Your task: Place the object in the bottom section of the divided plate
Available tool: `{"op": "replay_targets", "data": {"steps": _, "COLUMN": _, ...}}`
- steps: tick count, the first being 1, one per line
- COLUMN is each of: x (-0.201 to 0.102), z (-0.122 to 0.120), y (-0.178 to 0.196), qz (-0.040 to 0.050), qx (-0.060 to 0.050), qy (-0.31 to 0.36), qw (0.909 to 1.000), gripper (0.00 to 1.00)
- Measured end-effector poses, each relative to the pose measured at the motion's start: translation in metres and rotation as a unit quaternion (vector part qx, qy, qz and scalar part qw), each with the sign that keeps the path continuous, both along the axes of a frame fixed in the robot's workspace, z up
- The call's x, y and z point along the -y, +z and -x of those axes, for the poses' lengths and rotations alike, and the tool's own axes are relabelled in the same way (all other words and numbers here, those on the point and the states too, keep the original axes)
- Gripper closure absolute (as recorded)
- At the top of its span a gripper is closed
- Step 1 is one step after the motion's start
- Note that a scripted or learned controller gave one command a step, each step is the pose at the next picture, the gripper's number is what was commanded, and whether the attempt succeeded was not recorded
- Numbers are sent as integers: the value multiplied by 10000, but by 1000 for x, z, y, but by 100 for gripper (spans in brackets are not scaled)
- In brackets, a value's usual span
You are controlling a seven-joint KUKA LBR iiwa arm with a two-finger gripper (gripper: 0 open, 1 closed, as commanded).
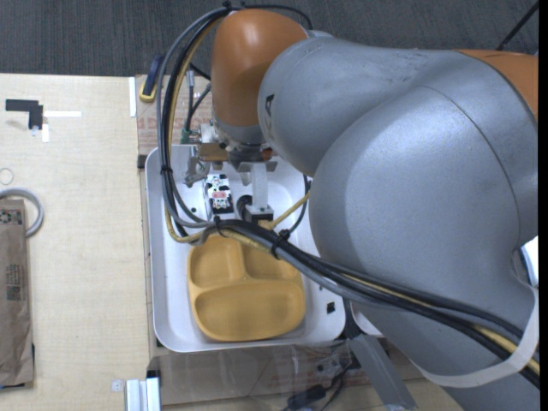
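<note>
1. Gripper [224,197] sits low in the white bin [158,255], just above the top edge of the yellow divided plate [247,294]. Can't tell its state; cables & wrist block it.
2. Object: can't pick it out. A small white/red/black bit [220,197] shows at the gripper, maybe the obj, maybe gripper hardware.
3. Handling, judged: if that's it, it's small, light, prob. rigid; pinch across the narrow sides.
4. Plate's bottom section looks bare.
</note>
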State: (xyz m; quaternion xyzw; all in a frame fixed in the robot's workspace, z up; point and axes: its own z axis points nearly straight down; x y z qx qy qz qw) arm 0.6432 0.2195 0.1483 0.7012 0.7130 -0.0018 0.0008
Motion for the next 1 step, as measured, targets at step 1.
{"op": "replay_targets", "data": {"steps": 1, "x": -3, "z": 42, "y": -2, "qz": 2, "qx": -5, "qy": -1239, "qw": 9923, "gripper": 0}}
